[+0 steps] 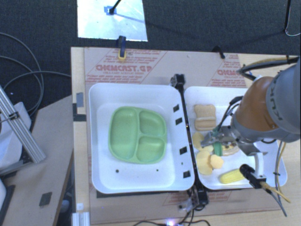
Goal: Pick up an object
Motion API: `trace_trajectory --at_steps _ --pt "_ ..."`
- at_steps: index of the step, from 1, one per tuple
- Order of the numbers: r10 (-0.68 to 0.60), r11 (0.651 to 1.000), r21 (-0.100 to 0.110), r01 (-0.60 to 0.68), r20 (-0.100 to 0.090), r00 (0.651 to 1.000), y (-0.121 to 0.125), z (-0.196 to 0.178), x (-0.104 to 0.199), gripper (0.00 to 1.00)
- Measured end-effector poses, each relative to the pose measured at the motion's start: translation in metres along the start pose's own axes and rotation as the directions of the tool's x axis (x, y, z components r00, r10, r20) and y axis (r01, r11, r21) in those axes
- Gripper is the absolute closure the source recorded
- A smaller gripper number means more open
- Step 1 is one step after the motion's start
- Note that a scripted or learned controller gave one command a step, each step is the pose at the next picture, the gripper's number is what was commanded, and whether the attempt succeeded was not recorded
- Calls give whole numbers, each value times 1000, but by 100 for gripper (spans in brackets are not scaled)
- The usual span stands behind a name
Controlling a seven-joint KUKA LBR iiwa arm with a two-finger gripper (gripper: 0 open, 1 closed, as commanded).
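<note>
Beside the black divider (186, 135) running between the two bins, the left bin (101, 126) is holding a green three-part plate (138, 134), lying flat near its middle. Right of the divider, the right bin (221, 95) is carrying the food pieces, and the grey arm (268, 112) is reaching over it from the far side. A tan bread piece (205, 117) is lying just right of the divider, toward the bin's far edge. Pale yellow rounds (206, 160) are sitting nearer the front, with a yellow corn piece (231, 176) further from the divider. The gripper (217, 139) is hanging low over the rounds, a green thing (217, 149) just beneath it; whether it is gripping that is unclear.
</note>
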State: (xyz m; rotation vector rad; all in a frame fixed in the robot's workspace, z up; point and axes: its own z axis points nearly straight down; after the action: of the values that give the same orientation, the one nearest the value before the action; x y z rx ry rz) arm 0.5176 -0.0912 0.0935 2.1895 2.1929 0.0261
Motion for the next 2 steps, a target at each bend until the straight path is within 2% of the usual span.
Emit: trace_trajectory --at_steps 1,2 --pt "-1 1000 -6 1 -1 1000 -18 -1 2 0" --pt "1 1000 -7 -1 2 1000 -16 -10 0 100"
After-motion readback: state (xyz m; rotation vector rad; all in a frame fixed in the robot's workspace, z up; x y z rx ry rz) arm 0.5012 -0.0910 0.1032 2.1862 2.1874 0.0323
